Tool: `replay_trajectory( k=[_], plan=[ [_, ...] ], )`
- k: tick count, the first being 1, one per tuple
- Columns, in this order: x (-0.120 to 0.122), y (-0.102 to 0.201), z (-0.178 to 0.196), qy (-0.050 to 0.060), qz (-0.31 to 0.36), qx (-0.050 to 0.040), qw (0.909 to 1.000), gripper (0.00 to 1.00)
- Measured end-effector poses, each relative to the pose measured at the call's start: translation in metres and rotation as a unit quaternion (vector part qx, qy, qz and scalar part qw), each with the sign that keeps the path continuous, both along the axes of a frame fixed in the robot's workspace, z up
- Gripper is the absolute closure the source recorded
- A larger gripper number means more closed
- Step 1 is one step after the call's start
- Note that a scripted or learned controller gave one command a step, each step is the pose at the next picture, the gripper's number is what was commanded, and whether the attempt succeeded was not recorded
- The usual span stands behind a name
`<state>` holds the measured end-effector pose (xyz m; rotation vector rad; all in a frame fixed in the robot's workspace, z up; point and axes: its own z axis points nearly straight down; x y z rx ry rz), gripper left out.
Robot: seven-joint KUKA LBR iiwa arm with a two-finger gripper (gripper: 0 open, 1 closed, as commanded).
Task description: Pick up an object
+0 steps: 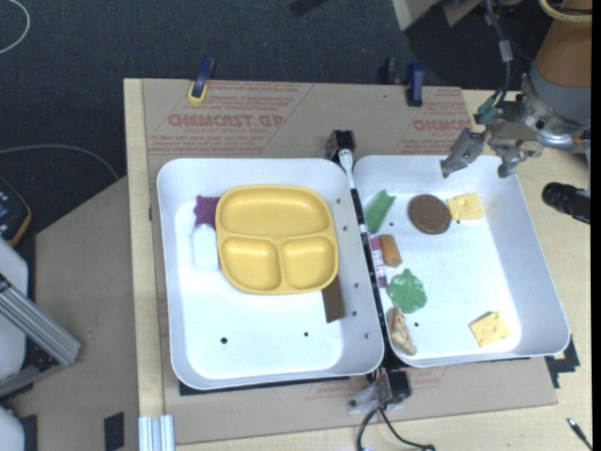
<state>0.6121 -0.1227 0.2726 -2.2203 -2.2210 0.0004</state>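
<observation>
With its jaws spread and holding nothing, the gripper (485, 156) hangs over the far rim of the right bin (540, 252), so the approach looks underway, and the next move likely calls for descending onto the nearby brown disc (430, 214) or yellow block (465, 207).

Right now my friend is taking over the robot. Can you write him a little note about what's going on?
Gripper: open, holding nothing, up over the far edge of the right bin.
Right bin holds: brown round disc, yellow cheese piece beside it, another yellow cheese piece near the front, green strip, green leafy piece, and small items along the left wall.
Left bin: yellow divided plate, with a purple piece and a white bottle beside it.
Done: nothing picked yet.
Left: lower, grip one object, lift.
</observation>
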Motion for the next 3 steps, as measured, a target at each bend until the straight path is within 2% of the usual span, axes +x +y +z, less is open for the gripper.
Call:
replay_trajectory(
  k=[1, 3],
  plan=[
    [0.000, -0.004, -0.043, 0.003, 0.000, 0.0002, 1.0000, 0.00],
    [0.002, 0.008, -0.165, 0.003, 0.000, 0.0007, 1.0000, 0.00]
  ],
)
